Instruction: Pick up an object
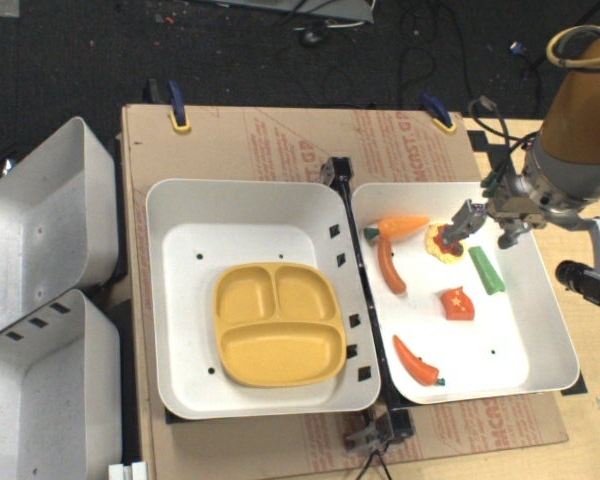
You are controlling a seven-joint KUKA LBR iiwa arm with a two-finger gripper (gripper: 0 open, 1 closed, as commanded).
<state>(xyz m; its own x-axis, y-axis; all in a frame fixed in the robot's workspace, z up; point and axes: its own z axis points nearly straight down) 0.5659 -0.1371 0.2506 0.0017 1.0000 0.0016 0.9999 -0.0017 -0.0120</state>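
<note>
The right bin holds several toy foods. An orange carrot lies at its far left, with a brown-orange sausage just below it. A yellow and red piece sits near the bin's far middle, beside a green stick. A red pepper piece lies in the middle and a red chili at the near left. My gripper hangs open over the far part of this bin. One finger points down at the yellow and red piece. Nothing is between the fingers.
The left bin holds a yellow divided plate. A black divider runs between the bins. Two spare white bins stand off the bench at the left. The arm's grey body with its orange band rises at the right.
</note>
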